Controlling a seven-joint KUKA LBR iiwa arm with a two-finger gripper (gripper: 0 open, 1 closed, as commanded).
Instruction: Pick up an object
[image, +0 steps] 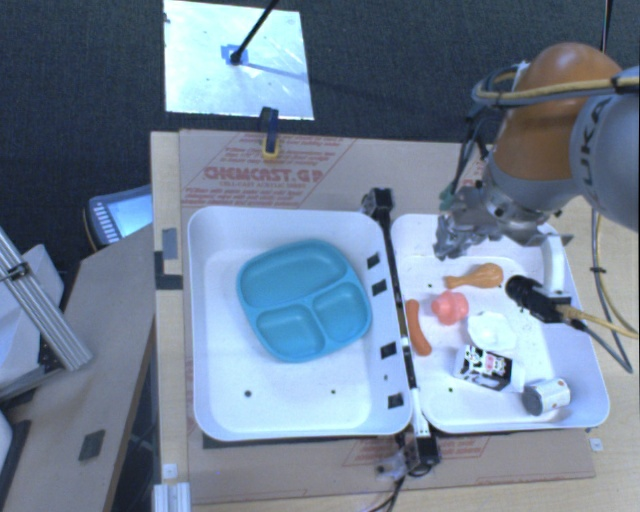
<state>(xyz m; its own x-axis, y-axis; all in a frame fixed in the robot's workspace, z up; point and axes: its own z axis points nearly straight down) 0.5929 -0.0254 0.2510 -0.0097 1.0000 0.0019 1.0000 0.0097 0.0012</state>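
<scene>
The left shallow white bin (215, 400) contains a light-blue three-compartment plastic tray (303, 298). The right shallow white bin (585, 400) contains an orange sausage-shaped toy (417, 328) near the divider, a pink rounded toy (449, 307), a tan drumstick-shaped toy (475, 275), a black-and-white carton (486, 366) and a grey cylinder (545, 395). The two-finger gripper (447, 244) hangs above that bin's far-left area, just beside the drumstick; its open or closed state cannot be determined.

Workbench seen from above against dark carpeted floor.
Brown cardboard sheet (300, 170) with red printed lettering, spread over a pale wooden bench (110, 330). Shiny metal plate (238, 58) lying on the dark speckled floor (70, 90) beyond it. Ribbed aluminium rail (35, 305) slanting in at the left edge, near a small grey-blue device (120, 215).
</scene>
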